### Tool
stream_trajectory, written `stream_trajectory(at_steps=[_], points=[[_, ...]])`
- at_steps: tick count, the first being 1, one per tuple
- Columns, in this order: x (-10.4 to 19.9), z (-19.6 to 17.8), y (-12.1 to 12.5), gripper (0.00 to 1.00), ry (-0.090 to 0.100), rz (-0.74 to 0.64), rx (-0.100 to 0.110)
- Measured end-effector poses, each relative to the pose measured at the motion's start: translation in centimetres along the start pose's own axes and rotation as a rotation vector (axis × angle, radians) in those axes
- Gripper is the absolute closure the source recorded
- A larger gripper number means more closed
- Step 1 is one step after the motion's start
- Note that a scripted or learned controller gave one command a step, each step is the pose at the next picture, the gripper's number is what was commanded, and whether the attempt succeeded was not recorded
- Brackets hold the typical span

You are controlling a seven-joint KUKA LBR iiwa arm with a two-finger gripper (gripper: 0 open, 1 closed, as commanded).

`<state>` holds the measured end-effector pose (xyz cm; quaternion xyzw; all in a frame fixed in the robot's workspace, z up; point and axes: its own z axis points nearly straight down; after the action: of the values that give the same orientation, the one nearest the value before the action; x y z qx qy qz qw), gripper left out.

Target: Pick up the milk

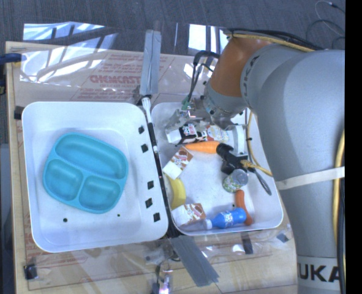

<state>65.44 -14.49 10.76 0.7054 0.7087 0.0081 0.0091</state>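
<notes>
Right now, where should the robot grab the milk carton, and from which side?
Grip the milk carton across its short sides, coming straight down. It lies flat at the right bin's far end, with the carrot close against its near edge, so the top looks freest.
</notes>
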Motion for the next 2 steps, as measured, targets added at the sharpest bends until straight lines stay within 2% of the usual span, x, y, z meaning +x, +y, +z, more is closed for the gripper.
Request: stream_trajectory(at_steps=[1, 2], points=[[0.11, -1.31, 0.25, 1.0, 0.0, -0.004, -0.006], [0.13, -1.33, 0.27, 0.0, 0.0, -0.005, -0.007]])
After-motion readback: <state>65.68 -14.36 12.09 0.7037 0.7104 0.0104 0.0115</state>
